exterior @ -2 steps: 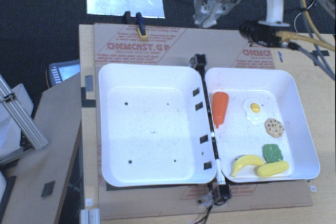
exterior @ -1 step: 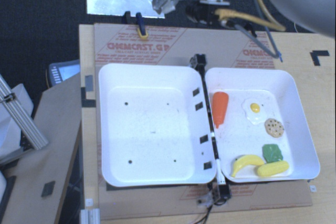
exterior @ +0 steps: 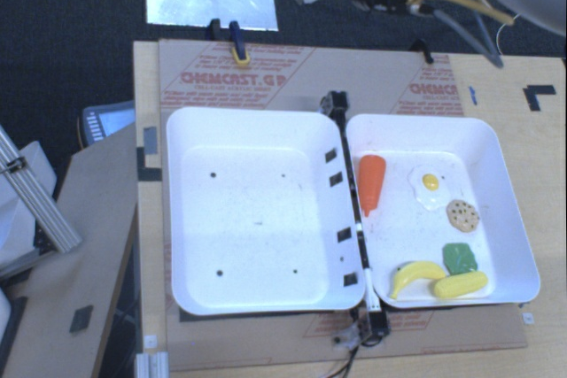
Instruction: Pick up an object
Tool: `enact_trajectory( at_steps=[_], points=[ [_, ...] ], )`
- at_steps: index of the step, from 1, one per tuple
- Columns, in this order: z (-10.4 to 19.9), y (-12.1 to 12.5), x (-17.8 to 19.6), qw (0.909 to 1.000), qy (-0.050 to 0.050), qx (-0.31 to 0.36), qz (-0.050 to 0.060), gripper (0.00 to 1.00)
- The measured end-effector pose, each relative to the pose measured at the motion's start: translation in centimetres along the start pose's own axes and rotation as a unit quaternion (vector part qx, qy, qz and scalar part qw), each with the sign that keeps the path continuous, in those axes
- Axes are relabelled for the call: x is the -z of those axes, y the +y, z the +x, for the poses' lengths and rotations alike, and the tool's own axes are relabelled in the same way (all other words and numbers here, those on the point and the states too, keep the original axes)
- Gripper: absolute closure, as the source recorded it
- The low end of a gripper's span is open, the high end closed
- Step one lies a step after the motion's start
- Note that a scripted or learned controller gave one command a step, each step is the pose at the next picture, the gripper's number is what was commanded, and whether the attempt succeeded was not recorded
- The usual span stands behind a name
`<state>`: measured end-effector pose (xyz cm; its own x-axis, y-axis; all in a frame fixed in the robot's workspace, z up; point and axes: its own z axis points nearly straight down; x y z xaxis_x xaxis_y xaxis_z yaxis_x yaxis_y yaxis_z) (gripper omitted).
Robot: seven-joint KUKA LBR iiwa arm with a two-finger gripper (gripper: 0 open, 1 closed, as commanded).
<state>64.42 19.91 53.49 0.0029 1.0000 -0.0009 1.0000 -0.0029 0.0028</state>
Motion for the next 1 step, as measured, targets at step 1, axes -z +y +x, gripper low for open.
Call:
enact_trajectory(
  at_steps=[1],
  points=[
    [3.79,-7.94,0.2,1.0,0.002,0.006,0.001,1.0]
  ],
)
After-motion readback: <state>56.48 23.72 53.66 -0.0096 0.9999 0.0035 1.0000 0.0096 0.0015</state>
